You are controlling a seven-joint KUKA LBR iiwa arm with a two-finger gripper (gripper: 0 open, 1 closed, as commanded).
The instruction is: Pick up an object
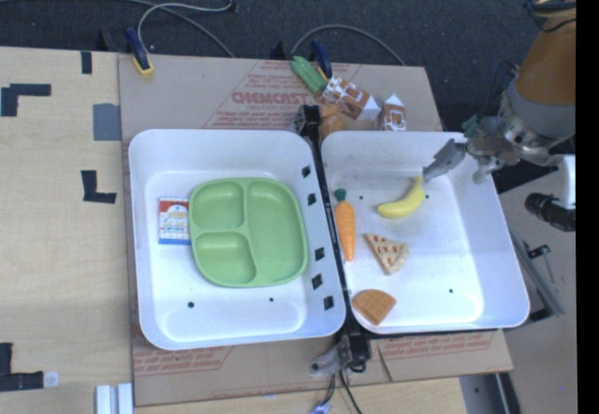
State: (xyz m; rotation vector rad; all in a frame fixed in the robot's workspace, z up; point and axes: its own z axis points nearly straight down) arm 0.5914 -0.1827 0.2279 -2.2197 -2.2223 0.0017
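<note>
Banana (402,200): one, yellow, smooth and curved, lies in the right bin (487,243) at about 12 o'clock of that bin's floor, its upper tip just beside the gripper (438,165).

Going near to far in the right bin: one round, flat orange-brown cookie (373,305) at 7 o'clock; one tan waffle wedge (386,253), triangular with a gridded face, toward the middle; one orange carrot (345,228), long and tapered with a small green top, along the 9 o'clock wall; then the banana.

The left bin (150,243) holds one pale green plate (249,230), a smooth rounded rectangle split into three compartments, near its centre. One small flat card (174,220), white with red and blue print, lies at the plate's 9 o'clock, touching or tucked just under its rim.

Both bins are two shallow white trays with rounded corners, on brown printed cardboard.

Beyond the bins at 12 o'clock sits a small cluster of objects (351,101), green, brown and white, too small to count.

The gripper, grey, reaches in from 3 o'clock and hangs over the right bin's far edge. Nothing shows between its fingers; whether they are spread or closed I cannot tell.
</note>
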